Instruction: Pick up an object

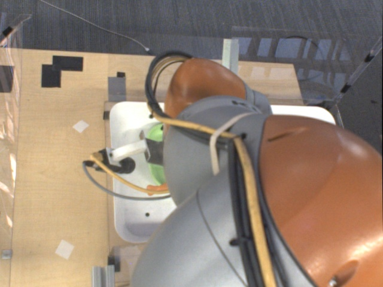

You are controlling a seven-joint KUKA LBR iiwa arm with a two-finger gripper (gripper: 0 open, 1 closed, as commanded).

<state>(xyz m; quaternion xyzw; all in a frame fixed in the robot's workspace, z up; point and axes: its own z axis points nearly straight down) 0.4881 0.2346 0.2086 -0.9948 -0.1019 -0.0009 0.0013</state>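
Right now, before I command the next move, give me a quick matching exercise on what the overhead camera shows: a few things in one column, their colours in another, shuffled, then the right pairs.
Things:
1. object in the bin
2. bin
3. bench top
4. L-shaped mark on the bench

Colours:
A. white
B. black
C. bright green
D. light wood tan

Pairs: 1-C, 2-A, 3-D, 4-B
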